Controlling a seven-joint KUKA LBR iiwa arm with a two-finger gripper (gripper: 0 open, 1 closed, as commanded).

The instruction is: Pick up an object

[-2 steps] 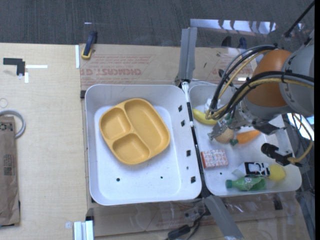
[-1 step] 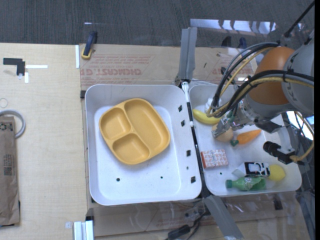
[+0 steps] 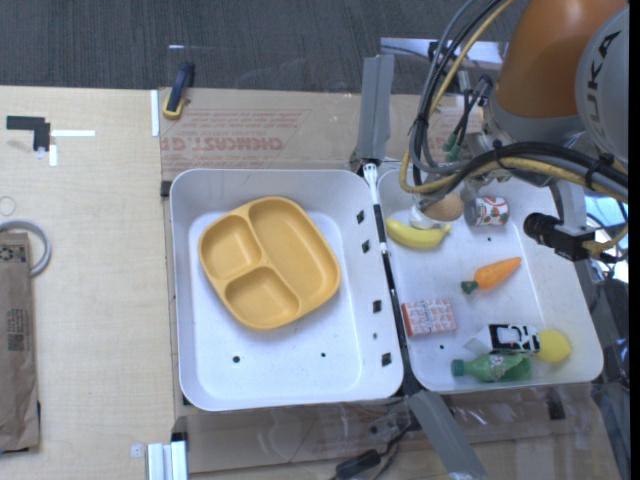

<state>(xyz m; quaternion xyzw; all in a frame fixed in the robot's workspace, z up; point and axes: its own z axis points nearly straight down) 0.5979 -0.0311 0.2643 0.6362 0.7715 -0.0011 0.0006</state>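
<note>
Right bin (image 3: 585,313): one banana (image 3: 416,233), one carrot (image 3: 493,273), one red box (image 3: 429,317), one green bottle (image 3: 490,367), one lemon (image 3: 553,345). Left bin (image 3: 190,268): one yellow divided plate (image 3: 268,261). My cables (image 3: 440,98) cross at 12 o'clock; my end effector's (image 3: 442,206) grip I cannot tell.

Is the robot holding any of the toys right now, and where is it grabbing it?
It cannot be told. The arm's wrist and cables hide the gripper, low over the right bin's back edge by the banana and a tan rounded object.
</note>
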